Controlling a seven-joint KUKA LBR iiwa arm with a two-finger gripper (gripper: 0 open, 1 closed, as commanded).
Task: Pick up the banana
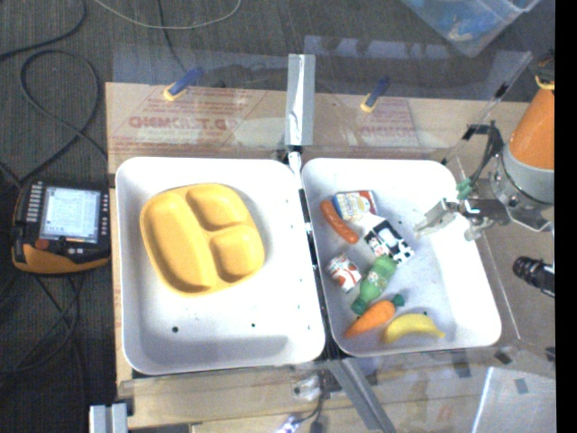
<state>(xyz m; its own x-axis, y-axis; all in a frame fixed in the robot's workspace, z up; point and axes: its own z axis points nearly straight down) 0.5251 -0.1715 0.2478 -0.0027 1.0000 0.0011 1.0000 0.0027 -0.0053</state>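
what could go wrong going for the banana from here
1. The yellow plastic banana lies against the orange toy carrot, so a descent could catch or nudge the carrot instead.
2. It sits close to the front wall of the right white bin, which may block one side of the two-finger gripper, now hovering near the bin's far right side.

Overhead slanted view of both bins [135, 269]

Left shallow white bin [144, 332]: yellow compartmented plastic tray [205, 236] lies inside. Right shallow white bin [469, 309]: yellow toy banana [413, 328] at near edge, orange toy carrot [370, 317] touching its left, green toy bottle [379, 280] just behind the carrot. Grey two-finger hand [439, 216] over the far right part.
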